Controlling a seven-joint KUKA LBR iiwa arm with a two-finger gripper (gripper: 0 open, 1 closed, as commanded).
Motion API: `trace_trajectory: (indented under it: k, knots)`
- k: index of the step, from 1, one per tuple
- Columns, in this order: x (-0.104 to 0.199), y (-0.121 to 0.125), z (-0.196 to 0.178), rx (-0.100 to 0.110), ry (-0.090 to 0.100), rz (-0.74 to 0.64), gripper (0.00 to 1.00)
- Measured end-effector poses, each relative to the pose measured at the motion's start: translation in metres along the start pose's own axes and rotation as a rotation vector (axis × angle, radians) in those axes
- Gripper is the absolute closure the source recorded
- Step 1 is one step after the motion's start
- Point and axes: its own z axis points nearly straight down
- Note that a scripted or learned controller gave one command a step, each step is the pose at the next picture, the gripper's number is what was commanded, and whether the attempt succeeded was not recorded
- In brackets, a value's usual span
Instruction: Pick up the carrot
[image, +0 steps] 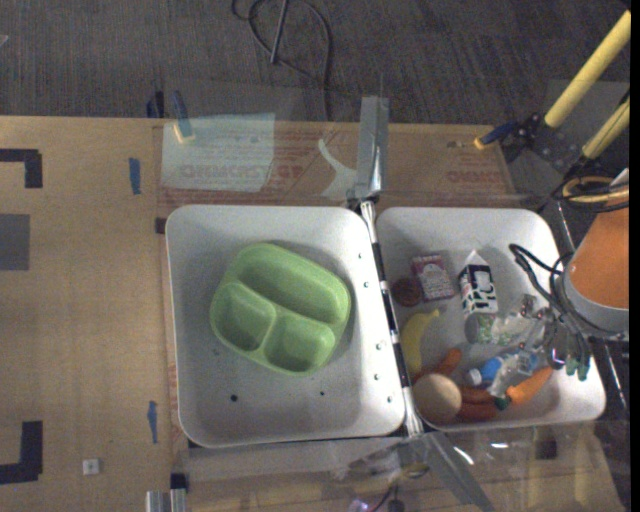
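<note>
Carrot (530, 386) lies in the right bin (455, 222), near its front right corner, tilted and touching a red sausage-like piece (478, 396) beside an egg (437, 396). Just above it hangs the gripper (535, 340) (a blur of metal and cables), and whether it is open or closed I cannot tell. A green divided plate (281, 308) sits in the left bin (200, 400).

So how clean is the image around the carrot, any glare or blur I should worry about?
Camera view: the carrot is soft and small, crowded by the gripper, whose metal parts glint; the right bin has bright white walls, and the arm casts little visible shadow.
</note>
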Motion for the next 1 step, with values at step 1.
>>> trace_trajectory:
  k: [1]
  knots:
    - [0.011,0.0322,-0.0779,-0.001,-0.001,-0.344,0.0]
